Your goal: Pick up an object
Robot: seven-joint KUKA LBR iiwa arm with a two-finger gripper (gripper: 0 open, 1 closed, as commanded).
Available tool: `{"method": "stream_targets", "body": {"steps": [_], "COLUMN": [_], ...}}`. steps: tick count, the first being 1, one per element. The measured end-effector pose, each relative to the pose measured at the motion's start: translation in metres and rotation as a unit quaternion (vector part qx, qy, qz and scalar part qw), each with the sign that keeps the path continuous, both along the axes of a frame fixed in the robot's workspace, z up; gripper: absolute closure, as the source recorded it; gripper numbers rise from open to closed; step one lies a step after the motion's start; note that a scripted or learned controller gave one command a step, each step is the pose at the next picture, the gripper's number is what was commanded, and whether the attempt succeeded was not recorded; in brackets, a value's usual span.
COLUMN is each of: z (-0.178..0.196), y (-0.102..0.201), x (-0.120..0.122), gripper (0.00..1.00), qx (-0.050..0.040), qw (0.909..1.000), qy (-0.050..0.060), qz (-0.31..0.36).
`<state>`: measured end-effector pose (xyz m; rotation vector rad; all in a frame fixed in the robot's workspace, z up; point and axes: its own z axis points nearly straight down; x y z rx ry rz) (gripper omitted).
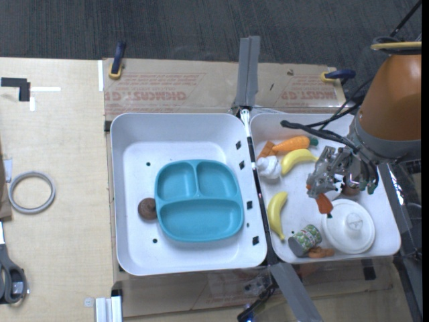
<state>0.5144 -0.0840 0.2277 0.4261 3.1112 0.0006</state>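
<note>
My gripper (pixel 320 182) hangs low over the middle of the right bin (pixel 385 247), with the grey arm and its orange band (pixel 395 99) above it to the right. A small red-orange piece (pixel 325 204) lies just below the gripper; whether it is held I cannot tell. A yellow banana (pixel 298 158) and an orange carrot (pixel 290 144) lie to the gripper's left. A second banana (pixel 277 212) lies lower left. A white round bowl (pixel 348 225) sits below the gripper, with a small can (pixel 307 239) beside it. A white lump (pixel 269 169) rests by the bin's left wall.
The left bin (pixel 127 153) holds a blue divided plate (pixel 199 200) and a brown round object (pixel 147 208). On the bench at the left lie a grey tape ring (pixel 30 192) and scissors (pixel 10 280). Black cables (pixel 315 127) cross the right bin's upper part.
</note>
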Motion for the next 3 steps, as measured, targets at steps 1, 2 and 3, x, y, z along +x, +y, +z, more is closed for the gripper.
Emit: {"method": "stream_targets", "body": {"steps": [1,2,3], "z": [0.008,0.015,0.023], "y": [0.0,0.0,0.0], "x": [0.002,0.003,0.005], "gripper": [1.0,1.0,1.0], "qx": [-0.0003,-0.0004,-0.0005], "qw": [1.0,1.0,1.0], "qy": [0.0,0.0,-0.001], "qz": [0.001,0.002,0.002]}}
